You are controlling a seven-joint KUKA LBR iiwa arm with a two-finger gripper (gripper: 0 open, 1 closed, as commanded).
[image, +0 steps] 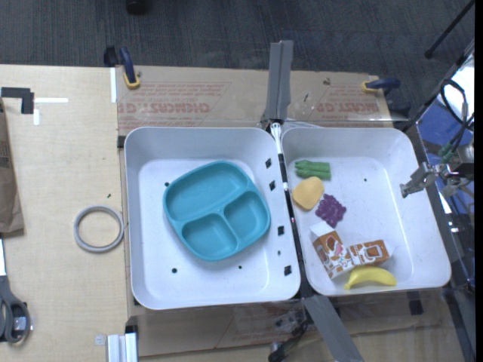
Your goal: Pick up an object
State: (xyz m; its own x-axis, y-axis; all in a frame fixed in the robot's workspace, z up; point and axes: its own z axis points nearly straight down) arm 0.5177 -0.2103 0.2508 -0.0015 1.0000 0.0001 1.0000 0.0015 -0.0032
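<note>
The claw [417,181] hangs at the right bin's [392,157] right rim, too small to tell its state, apart from every object, likely staged before a reach. The banana [370,278] lies near the front wall, long axis left-right, beside the carton [349,253].

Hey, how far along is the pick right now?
Nothing looks done yet. The banana, carton, grapes, yellow piece and green piece all lie in the right bin. The gripper sits at its right rim. The whole pick remains.
</note>
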